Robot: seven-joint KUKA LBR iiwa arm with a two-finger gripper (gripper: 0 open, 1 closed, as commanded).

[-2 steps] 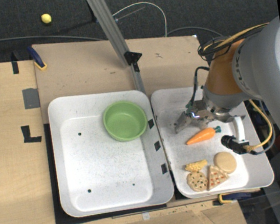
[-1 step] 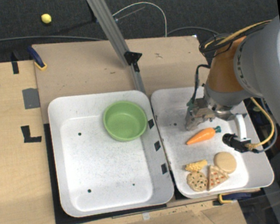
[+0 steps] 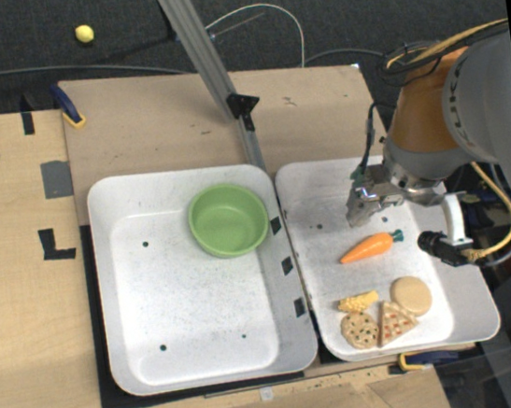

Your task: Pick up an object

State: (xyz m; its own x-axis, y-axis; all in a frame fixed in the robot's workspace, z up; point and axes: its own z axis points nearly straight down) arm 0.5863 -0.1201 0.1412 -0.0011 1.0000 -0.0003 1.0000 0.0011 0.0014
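An orange toy carrot (image 3: 368, 247) with a green tip lies in the middle of the right bin (image 3: 315, 190). Below it sit a corn piece (image 3: 357, 303), a round cookie (image 3: 356, 329), a pizza slice (image 3: 395, 321) and a tan bun (image 3: 411, 296). A green bowl (image 3: 228, 219) rests in the left bin (image 3: 136, 291), near its upper right. My gripper (image 3: 366, 205) hangs over the right bin just above the carrot, with nothing visible between its fingers.
A grey metal pole (image 3: 201, 50) slants across the bench toward the bins' shared edge. Cables (image 3: 487, 237) loop off the arm at the right bin's right side. A small yellow ball (image 3: 83, 33) lies on the dark floor beyond the bench.
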